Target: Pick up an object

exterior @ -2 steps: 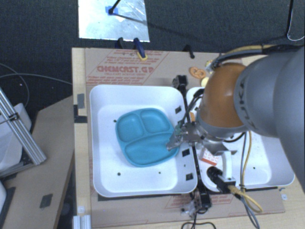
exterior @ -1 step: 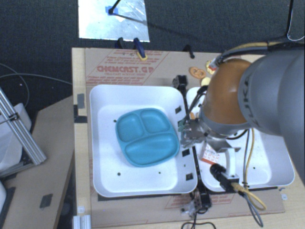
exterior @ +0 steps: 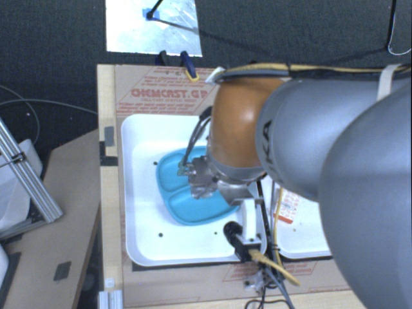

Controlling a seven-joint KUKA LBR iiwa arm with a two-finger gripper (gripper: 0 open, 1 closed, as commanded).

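Left bin, near rim first: a blue dish lies flat around its middle. The hand sits low over the dish's right part, and I cannot tell whether it is spread or pinching. It would be best to drop straight and grip across a raised edge, not the flat face. The dish's long axis runs from near-right to far-left; which end leads is unclear

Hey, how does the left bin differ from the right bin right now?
The left bin holds a blue tray; the right bin shows a white card with red print. The left bin is mostly in view; the arm covers most of the right bin. Both are shallow and white.
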